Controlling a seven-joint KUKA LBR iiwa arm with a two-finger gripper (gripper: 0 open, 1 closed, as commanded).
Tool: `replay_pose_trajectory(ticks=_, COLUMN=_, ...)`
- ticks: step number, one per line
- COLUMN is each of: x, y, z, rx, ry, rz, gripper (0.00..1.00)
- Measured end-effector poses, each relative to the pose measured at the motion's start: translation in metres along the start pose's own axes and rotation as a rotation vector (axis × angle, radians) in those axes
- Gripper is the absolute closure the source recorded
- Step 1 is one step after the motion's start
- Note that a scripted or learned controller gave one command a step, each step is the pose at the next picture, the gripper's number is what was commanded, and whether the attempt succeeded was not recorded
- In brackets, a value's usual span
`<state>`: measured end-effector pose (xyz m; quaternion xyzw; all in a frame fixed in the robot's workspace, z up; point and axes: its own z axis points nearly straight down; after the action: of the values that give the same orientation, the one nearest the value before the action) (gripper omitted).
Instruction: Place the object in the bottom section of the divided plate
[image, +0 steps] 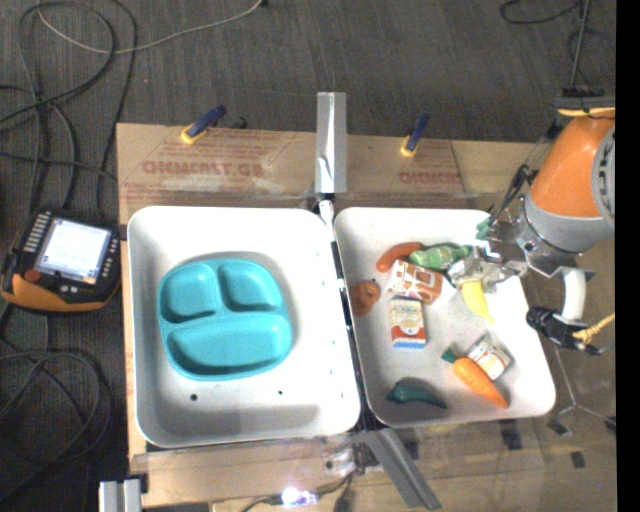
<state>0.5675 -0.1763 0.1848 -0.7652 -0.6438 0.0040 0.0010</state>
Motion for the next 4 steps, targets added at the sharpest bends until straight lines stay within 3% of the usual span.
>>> replay_pose_trajectory(ticks=1, x=0.056, y=0.049, z=0.013, rx=0.000, ry=0.003, rz=-0.004, gripper=1.00)
replay_pose_trajectory(ticks=2, x=0.172, y=0.020, z=0.003, rx=0.001, ry=0.003, rz=0.113, gripper=1.00)
replay_pose_trajectory(ticks=3, x=0.229, y=-0.022, z=0.003, rx=0.000, ry=0.003, rz=-0.269, gripper=1.00)
replay_pose_trajectory(ticks=4, x=0.307, y=-0.045, z=0.006, rx=0.000, ry=0.002, rz=-0.329, gripper=1.00)
